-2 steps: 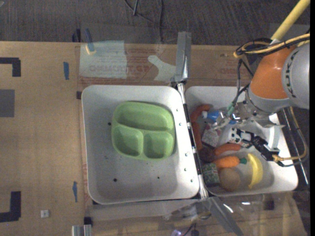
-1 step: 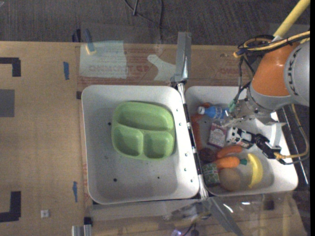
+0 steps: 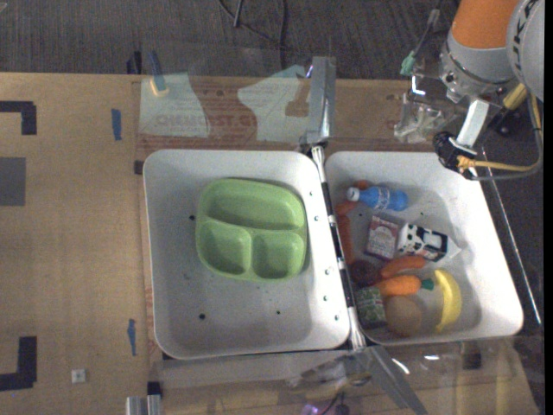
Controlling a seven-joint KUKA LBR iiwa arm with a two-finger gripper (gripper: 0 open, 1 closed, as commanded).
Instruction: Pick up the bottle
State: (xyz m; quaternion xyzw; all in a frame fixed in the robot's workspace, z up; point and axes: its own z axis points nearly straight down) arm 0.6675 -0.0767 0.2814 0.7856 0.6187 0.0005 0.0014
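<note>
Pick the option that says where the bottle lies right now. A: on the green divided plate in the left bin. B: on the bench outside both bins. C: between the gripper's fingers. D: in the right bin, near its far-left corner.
D: the bottle lies on its side in the right bin, near the far-left corner, behind the small carton.
</note>
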